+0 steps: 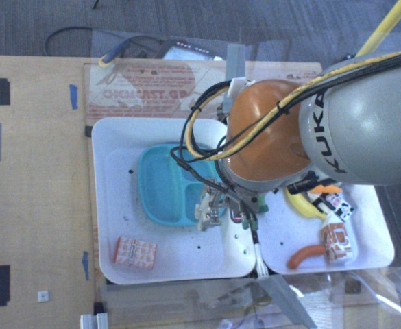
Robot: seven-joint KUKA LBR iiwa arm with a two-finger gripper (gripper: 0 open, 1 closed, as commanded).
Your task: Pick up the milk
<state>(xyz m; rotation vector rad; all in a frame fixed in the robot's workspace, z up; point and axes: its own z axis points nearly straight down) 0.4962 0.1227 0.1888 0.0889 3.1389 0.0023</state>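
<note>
The left bin (111, 184) has open floor along its left side and front, apart from a small orange-and-white patterned box (135, 252) lying flat near its front left corner. A teal plastic divided dish (162, 184), smooth with rounded corners, sits in the middle of that bin, its right part hidden under the arm. The arm's orange band (262, 139) and grey casing cover the ridge between the two bins and much of the right bin (382, 242).

The gripper (214, 212) hangs over the dish's right edge, close to the inner wall of the left bin; whether its fingers are apart or together, I cannot tell.

The milk (336, 242), a small carton printed brown and white, lies in the right bin near its front. A reddish sausage (304, 256) touches its left side, and a yellow banana (303, 205) lies just behind, beside a black-and-white item (341, 208).
</note>
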